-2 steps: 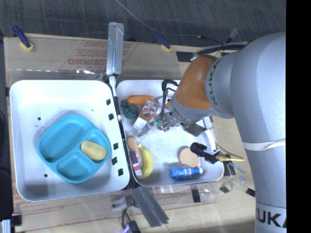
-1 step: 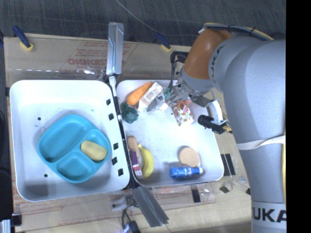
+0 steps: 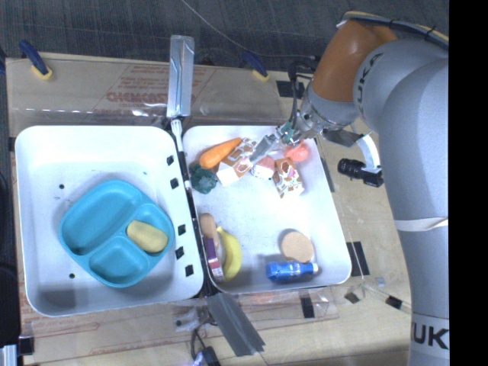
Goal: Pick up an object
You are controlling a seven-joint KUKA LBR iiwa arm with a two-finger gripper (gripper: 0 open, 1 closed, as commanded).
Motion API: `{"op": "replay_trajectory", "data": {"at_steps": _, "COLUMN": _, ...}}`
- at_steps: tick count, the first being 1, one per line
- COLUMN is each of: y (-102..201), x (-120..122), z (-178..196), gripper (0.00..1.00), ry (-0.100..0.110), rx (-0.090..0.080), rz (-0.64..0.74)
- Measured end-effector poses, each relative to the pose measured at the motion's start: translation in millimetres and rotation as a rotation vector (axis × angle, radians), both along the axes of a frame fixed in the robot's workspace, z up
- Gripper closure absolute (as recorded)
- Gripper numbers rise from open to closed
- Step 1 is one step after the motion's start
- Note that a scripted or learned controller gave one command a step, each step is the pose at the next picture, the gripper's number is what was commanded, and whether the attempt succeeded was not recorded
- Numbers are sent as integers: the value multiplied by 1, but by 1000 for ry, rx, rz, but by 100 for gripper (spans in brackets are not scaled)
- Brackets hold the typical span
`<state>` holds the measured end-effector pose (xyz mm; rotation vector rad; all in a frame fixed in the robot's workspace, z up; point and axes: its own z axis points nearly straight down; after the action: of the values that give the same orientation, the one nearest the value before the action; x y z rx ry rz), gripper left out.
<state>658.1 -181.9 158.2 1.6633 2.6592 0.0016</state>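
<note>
Here, the gripper (image 3: 268, 146), its grasp unreadable, hovers at twelve o'clock above a small carton (image 3: 288, 177): light, stiff, best pinched across its flat sides.

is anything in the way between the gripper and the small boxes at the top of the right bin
Nothing visible stands between them. The gripper is already down among the small printed cartons at the top of the right white bin. An orange carrot lies just left of them and a pink round piece just right, both crowding the spot.

One fixed cam above bench (image 3: 358, 296), slanted down, both bins (image 3: 46, 139) in frame.
</note>
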Motion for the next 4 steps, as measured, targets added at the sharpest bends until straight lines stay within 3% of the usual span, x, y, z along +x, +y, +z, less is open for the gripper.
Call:
{"op": "replay_trajectory", "data": {"at_steps": 1, "y": 13, "x": 0, "z": 42, "gripper": 0, "ry": 1, "rx": 1, "rz": -212}}
{"op": "replay_trajectory", "data": {"at_steps": 2, "y": 47, "x": -12, "z": -47, "gripper": 0, "ry": 2, "rx": 2, "rz": -209}}
{"op": "replay_trajectory", "data": {"at_steps": 3, "y": 60, "x": -90, "z": -59, "gripper": 0, "ry": 10, "rx": 3, "rz": -271}}
{"op": "replay_trajectory", "data": {"at_steps": 4, "y": 73, "x": -141, "z": -66, "gripper": 0, "ry": 4, "rx": 2, "rz": -186}}
